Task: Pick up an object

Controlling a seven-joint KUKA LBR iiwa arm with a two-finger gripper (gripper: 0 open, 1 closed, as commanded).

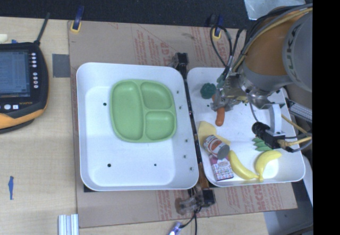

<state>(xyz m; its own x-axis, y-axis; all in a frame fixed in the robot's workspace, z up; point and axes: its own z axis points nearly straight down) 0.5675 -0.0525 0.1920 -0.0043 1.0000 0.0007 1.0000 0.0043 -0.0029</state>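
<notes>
The arm [276,50] reaches in from the right and hangs over the far part of the right bin [241,133], so its tool [223,98] sits low just above the small things there. An orange carrot [220,117] stands out from under the tool, pointing toward the near side, and its far end seems to lie at the tool; I cannot tell if the tool is open, closed, or gripping the carrot, because the wrist and cables hide that part. Just left of the tool lies a dark green piece [207,90], near the bin's far left corner. More things lie toward the near side of this bin: a can [215,146] with a red label, a pink packet [221,168] touching it, a banana [241,166], a lemon [267,160], and a green leafy thing [261,143] beside a black part of the arm's gear. The left bin [95,165] carries a green plate [143,110] with three compartments. To the far left on the surface [37,165] rests a pendant [18,85] with a screen. I judge the carrot is the object chosen for the pick, since the tool is placed right over its end, and the lift is not yet done.
</notes>
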